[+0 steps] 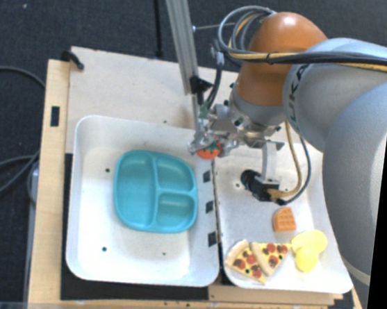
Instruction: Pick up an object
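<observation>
Pale bench, two white bins. Gripper closed on small red-orange object above blue tray; judged light, rigid.

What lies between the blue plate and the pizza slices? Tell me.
In the camera view, the two bins' adjoining rims run between the blue divided plate and the pizza slices, with bare white bin floor either side.

No writing, label, brand, number or sign can be read anywhere here. The surfaces in sight carry no lettering that I can make out, and anything printed on the small items at the lower right of the frame is too small to tell.
</observation>
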Controlling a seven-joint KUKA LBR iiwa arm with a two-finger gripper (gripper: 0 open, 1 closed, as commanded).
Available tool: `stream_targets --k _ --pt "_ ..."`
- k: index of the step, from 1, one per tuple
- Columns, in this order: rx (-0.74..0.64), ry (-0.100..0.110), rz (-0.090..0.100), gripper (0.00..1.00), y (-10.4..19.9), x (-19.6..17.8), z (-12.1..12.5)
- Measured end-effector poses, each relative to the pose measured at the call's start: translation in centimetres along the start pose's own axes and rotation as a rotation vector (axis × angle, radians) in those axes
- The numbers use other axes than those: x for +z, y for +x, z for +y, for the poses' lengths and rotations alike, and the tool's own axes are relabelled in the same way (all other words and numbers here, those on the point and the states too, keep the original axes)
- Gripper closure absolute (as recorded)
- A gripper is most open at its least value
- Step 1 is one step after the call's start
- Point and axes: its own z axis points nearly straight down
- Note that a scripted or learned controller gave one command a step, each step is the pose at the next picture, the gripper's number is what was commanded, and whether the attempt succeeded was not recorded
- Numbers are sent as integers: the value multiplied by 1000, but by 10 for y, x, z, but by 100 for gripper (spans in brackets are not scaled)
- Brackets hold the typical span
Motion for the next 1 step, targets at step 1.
stream_targets --k 1 --pt "1 0 0 100 43 -7 -10"
